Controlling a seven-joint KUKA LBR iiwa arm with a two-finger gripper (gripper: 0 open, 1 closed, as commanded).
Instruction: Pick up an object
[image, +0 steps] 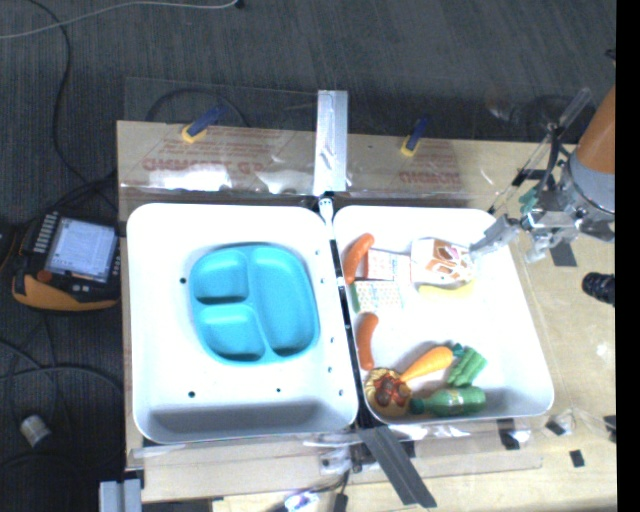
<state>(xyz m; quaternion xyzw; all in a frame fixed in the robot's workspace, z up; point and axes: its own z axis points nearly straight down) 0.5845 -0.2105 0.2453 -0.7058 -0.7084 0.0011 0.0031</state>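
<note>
A grey arm (598, 170) with an orange band reaches in from the right over a wooden surface (580, 340) carrying two shallow white bins side by side. Its jaws (500, 235), at the end of a thin tool slanting down and left, hang over the upper right of the right bin (520, 330), just beside a small white-and-orange carton (443, 263); whether they touch it cannot be told, and whether they are apart or together cannot be told either.

The carton lies on a pale yellow piece (440, 285) near the bin's top centre. To its left lie a white-and-red card (383, 265) and, below that, a green-printed card (374, 296). An orange sausage (356, 252) sits at the upper left of the bin, and a second sausage (367, 338) lies along the left wall lower down. Along the front wall cluster a carrot (432, 362) with a green top, a green vegetable (452, 401) and a round brown-and-yellow item (387, 389), all close together.

The left bin (160, 400) holds a blue tray (250, 302) with three compartments, lying flat in the middle. A metal strip (332, 140) stands behind the seam between the bins. Off the surface to the left, a handheld device (70, 258) with a lit screen rests on the dark floor (60, 100).
</note>
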